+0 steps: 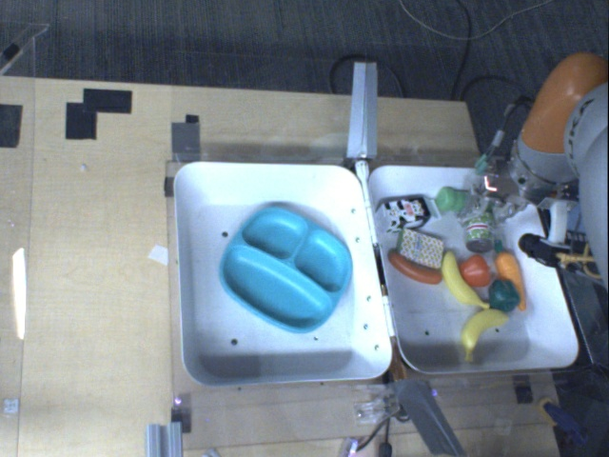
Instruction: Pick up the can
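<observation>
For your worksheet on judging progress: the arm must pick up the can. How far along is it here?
Done: the gripper has reached into the right bin, just above the can. In hand: lining up on the can, which stands on the bin floor beside the tomato and bananas. Left: closing on the can and lifting it.

the can (pixel 480 229) is small, silvery with a green label, standing upright in the right bin's upper part, right of frame centre.

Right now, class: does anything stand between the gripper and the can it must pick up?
Nothing visible does. The gripper sits just above the can in the right bin. The green pear-shaped item lies beside the can on its left, not between them.
</observation>
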`<state>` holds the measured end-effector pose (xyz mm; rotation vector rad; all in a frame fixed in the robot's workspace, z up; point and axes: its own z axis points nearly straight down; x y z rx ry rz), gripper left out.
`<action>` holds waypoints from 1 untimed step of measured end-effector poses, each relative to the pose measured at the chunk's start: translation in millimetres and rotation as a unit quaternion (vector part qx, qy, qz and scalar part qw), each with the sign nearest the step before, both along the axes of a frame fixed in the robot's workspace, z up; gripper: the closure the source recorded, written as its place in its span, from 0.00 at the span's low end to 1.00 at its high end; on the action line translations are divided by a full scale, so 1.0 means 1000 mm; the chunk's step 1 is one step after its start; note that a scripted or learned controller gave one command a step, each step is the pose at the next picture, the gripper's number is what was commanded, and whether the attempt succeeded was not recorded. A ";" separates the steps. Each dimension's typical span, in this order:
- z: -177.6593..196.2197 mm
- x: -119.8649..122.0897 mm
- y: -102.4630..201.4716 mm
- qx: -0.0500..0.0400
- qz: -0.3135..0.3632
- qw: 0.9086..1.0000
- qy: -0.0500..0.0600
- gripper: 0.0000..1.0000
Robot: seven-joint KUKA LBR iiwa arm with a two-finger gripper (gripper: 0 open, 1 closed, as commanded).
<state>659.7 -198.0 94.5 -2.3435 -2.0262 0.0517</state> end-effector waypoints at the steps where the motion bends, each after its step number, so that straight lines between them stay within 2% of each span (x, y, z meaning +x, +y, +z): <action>1: 0.098 -0.013 0.121 -0.007 -0.105 0.994 -0.029 1.00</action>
